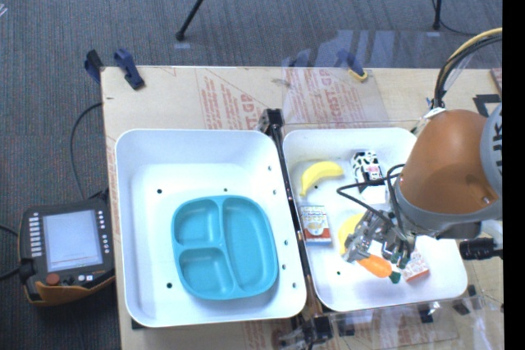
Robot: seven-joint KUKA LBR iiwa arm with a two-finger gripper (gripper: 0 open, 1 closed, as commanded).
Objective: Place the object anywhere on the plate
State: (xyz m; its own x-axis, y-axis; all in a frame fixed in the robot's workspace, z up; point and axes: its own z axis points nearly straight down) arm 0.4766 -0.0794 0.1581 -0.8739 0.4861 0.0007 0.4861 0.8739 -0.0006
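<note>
Your arm's orange band (447, 160) sits nearest the lens, above the right bin (328, 295). Below it the gripper (379, 246) hangs low over that bin, right at an orange carrot-like piece (376, 265); whether it grips anything, you cannot tell from here. Around it you have a banana (319, 174), a cow figure (367, 165), a small carton (315, 225) and a red-and-white box (416, 268). The blue 3-section plate (224, 246) lies in the left bin (135, 176).
</note>
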